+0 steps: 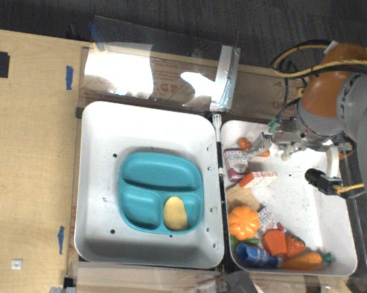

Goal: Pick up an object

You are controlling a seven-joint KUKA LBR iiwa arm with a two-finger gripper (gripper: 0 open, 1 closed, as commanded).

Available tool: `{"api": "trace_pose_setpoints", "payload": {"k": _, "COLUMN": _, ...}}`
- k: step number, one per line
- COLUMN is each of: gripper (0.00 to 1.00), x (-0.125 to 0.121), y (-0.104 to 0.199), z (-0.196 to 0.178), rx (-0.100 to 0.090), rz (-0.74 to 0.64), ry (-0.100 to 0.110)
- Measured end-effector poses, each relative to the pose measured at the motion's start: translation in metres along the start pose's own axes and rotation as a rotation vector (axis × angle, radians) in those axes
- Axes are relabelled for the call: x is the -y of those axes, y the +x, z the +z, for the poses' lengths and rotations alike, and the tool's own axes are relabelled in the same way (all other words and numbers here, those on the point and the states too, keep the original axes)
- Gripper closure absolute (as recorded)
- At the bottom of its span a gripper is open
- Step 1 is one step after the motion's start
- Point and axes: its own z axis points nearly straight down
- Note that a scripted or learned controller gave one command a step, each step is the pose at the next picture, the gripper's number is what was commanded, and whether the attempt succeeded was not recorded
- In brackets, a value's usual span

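The gripper (274, 142) holds nothing I can see; its opening is unclear. Below it, the pumpkin (243, 222) looks light, rigid, slippery; grip across its middle.

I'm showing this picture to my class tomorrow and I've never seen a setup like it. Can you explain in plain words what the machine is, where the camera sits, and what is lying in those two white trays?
The camera is fixed above a bench and looks down at a slant. The grey machine with the orange band is a robot arm reaching in from the picture's right. At its tip is a two-finger gripper, hovering over the far end of the right bin.

That bin holds a jumble of toy food and packets, including a small orange pumpkin, a blue item and a carrot-like piece.

The left bin holds a teal divided tray with a yellowish potato-like object in one compartment.

Nothing can be seen between the gripper's fingers.
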Motion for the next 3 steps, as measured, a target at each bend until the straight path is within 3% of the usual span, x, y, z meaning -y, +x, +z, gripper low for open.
{"api": "trace_pose_setpoints", "payload": {"k": 1, "gripper": 0.00, "x": -0.003, "y": -0.009, "z": 0.019, "rx": -0.004, "rz": -0.033, "ry": -0.015}}
{"api": "trace_pose_setpoints", "payload": {"k": 2, "gripper": 1.00, "x": -0.002, "y": -0.009, "z": 0.009, "rx": -0.002, "rz": -0.036, "ry": -0.008}}
{"api": "trace_pose_setpoints", "payload": {"k": 3, "gripper": 1.00, "x": 0.023, "y": 0.051, "z": -0.082, "rx": -0.001, "rz": -0.202, "ry": -0.020}}
